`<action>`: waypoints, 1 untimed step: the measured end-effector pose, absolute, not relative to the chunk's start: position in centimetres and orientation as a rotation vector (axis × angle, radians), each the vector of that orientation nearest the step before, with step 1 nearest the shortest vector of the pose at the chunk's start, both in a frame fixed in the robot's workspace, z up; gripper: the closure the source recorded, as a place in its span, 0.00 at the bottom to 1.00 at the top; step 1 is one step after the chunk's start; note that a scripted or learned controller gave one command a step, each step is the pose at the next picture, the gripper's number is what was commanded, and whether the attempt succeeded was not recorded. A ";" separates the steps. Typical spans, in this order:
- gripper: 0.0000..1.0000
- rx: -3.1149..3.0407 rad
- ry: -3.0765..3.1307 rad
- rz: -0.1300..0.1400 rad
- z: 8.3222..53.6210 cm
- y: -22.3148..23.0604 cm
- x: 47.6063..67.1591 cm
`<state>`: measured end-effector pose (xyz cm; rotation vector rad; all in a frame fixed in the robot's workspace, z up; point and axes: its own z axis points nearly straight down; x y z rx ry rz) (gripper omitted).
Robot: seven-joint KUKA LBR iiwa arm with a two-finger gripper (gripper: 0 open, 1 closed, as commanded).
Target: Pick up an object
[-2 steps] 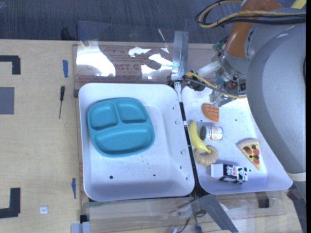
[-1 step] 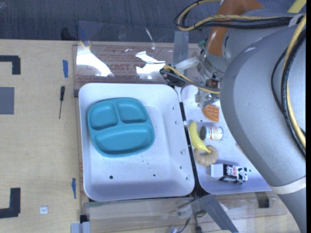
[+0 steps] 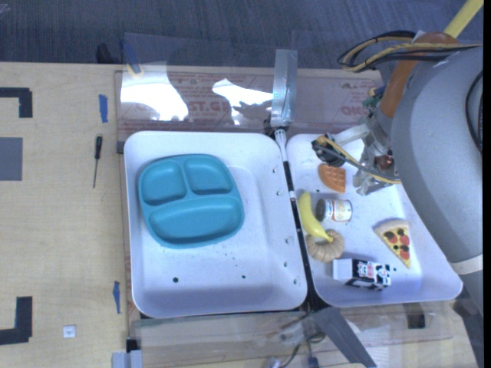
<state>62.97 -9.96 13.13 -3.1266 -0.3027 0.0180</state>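
Claw (image 3: pixel 367 169) hovers in the right bin (image 3: pixel 430 282); finger state unclear. Orange wedge (image 3: pixel 333 178) lies just beside it, at nine o'clock.

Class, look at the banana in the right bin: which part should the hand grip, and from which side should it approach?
Grip the banana across its narrow middle, coming straight down from above. It lies flat, its length running roughly away from the camera, close to the bin's left wall, with a small can on its right. Close the fingers across its width; clearance looks tight on both sides.
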 end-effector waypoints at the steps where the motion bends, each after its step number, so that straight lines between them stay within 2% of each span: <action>1: 1.00 -3.117 -0.374 -0.005 18.5 -1.2 65.7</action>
